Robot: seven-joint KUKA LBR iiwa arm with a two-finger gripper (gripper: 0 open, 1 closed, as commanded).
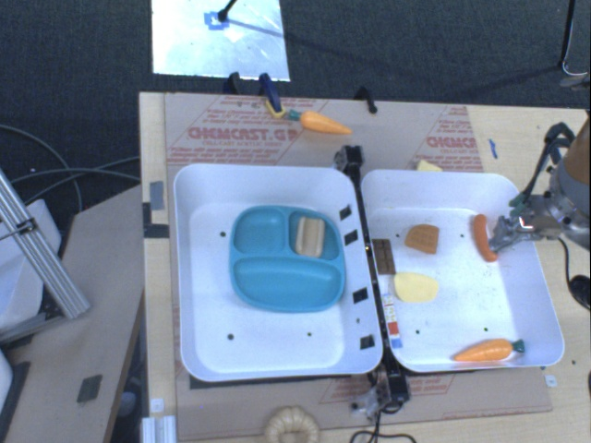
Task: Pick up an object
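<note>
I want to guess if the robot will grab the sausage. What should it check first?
1. Hand close to sausage: ok, right beside it.
2. Sausage between the fingers: cannot tell.
3. Sausage away from the bin wall: ok.
4. Neighbours out of the way: ok, brown piece, yellow piece and carrot lie apart.
5. Fingers open or shut: cannot tell.

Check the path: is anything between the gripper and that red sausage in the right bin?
Nothing visible. The gripper sits right beside the sausage, near the right bin's far-right side; the brown piece lies well clear, to its left.
</note>
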